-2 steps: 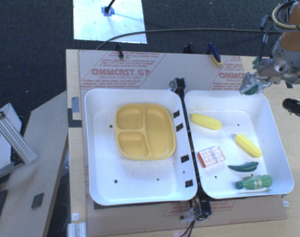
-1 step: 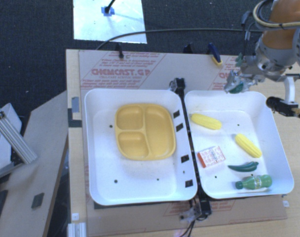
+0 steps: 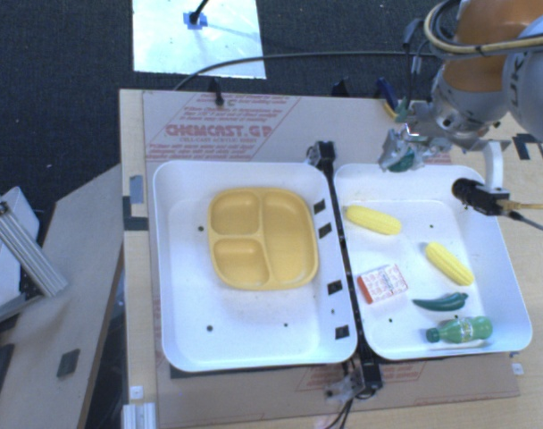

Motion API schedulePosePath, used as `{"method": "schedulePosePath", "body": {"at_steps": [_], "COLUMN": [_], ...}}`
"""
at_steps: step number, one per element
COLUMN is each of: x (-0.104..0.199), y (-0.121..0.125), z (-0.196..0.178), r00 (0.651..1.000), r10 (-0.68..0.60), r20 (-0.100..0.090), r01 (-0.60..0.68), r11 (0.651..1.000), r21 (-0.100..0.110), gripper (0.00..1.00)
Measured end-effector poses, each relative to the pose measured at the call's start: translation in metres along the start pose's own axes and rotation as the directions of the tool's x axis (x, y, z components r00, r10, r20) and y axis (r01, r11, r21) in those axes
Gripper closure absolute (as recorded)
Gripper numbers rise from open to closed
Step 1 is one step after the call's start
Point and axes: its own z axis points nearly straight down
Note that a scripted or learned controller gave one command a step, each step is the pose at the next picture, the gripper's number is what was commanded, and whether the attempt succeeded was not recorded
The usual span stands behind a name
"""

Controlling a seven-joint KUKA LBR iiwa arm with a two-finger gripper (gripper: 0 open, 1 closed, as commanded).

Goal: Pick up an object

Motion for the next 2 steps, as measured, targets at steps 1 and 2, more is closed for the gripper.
{"method": "schedulePosePath", "body": {"at_steps": [1,2], "x": [0.059,0.117], "y": [-0.010,-0.023], "z": [0.013,0.023], "r00": [1.000,1.000], "r10": [-0.001,0.000], "r20": [-0.001,0.000], "r01": [0.001,0.000], "r11": [1.000,1.000], "r21": [0.002,0.003], "gripper": [1.00,1.00]}}
